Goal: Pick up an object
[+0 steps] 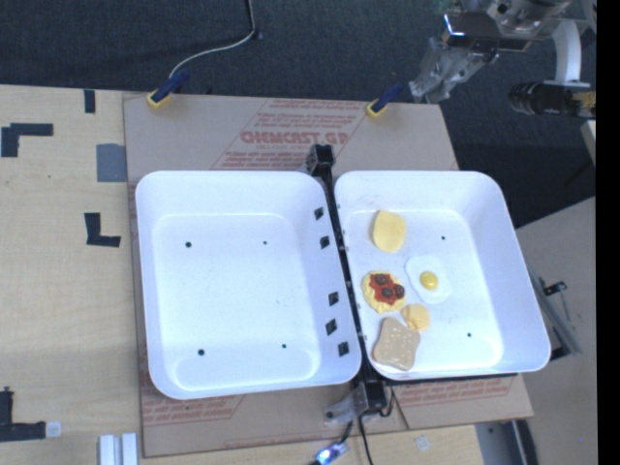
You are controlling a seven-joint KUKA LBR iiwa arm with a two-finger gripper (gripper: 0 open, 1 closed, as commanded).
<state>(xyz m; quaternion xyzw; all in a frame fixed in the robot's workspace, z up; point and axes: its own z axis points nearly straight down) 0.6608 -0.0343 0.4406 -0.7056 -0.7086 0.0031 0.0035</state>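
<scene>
The right bin [489,201] holds several toy foods: a yellow round piece [388,231], a fried egg [427,281], a small pizza with red topping [385,292], a little yellow chunk [417,317] and a tan slice of bread [396,344]. My gripper [438,77] hangs high at the top right, beyond the far edge of the bins and well away from every piece. Nothing shows between its fingers.
The left bin [155,260] lies beside the right one, with black clips [321,158] along the shared wall. Both rest on a cardboard sheet [281,134] held by blue-and-yellow clamps [167,89]. A cable [250,8] trails at the top.
</scene>
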